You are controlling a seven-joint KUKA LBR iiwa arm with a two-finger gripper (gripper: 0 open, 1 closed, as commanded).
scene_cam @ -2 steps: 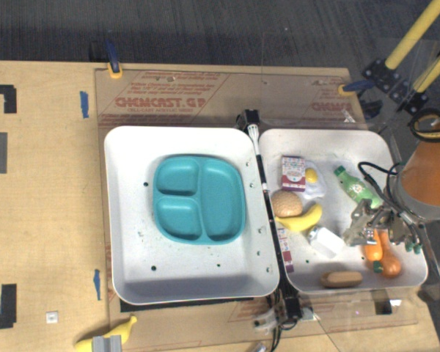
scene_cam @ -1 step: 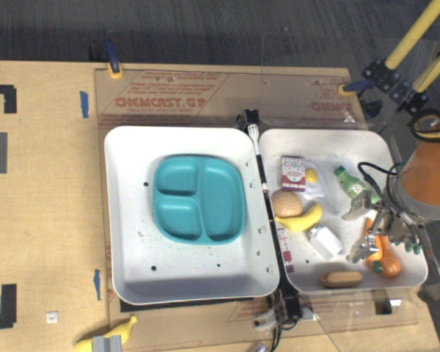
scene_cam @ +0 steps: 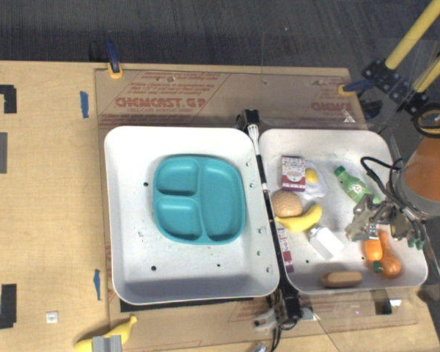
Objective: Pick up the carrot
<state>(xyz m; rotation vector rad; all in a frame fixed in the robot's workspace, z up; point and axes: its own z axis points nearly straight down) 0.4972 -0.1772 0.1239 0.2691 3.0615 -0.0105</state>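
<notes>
The carrot (scene_cam: 374,251) is orange with a green tip. It lies near the front right corner of the right bin (scene_cam: 330,141), slanting toward the bin's corner. My gripper (scene_cam: 383,230) hangs right over the carrot's upper end, open, with its fingers (scene_cam: 358,227) spread to either side. The carrot rests on the bin floor and the fingers have not closed on it. The wrist's orange band (scene_cam: 433,171) rises to the right and hides part of the bin's right wall.
The right bin also holds a green bottle (scene_cam: 350,183), a pink carton (scene_cam: 293,173), a bun (scene_cam: 287,204), a banana (scene_cam: 305,220), a white block (scene_cam: 323,242) and a brown roll (scene_cam: 342,278). A teal divided plate (scene_cam: 200,199) sits in the left bin (scene_cam: 125,218).
</notes>
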